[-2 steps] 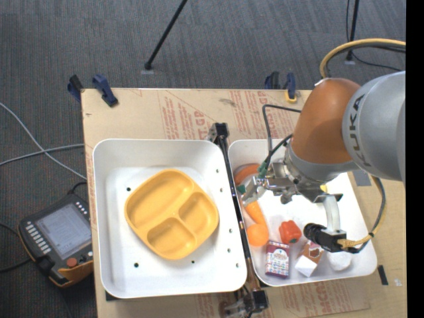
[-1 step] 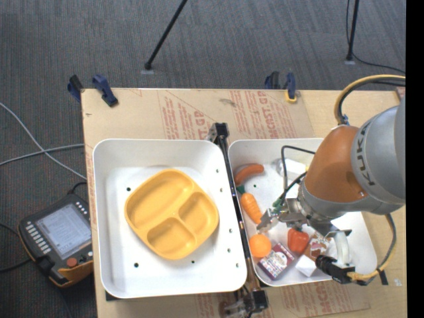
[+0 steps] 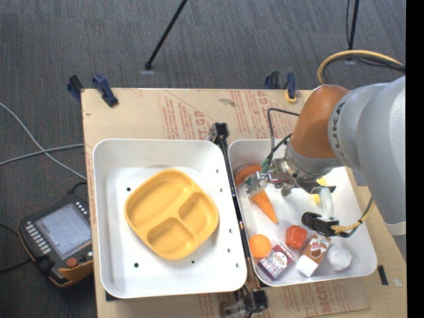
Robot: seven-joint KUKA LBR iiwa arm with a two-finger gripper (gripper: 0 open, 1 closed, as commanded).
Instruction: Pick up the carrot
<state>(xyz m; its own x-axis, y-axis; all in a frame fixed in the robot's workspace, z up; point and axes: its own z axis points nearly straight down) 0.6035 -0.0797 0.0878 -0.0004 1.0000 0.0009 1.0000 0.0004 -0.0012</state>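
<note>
Camera view: hand hovers at carrot's thick end in right bin, positioned for the grasp; finger spacing cannot be told.

One fixed cam above the bench, looks down at a slant on both bins, moderately far.

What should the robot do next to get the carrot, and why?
Probably drop a little lower and close on the carrot. The gripper sits right at the carrot's thick upper end in the right bin, but a grip isn't visible yet.
</note>
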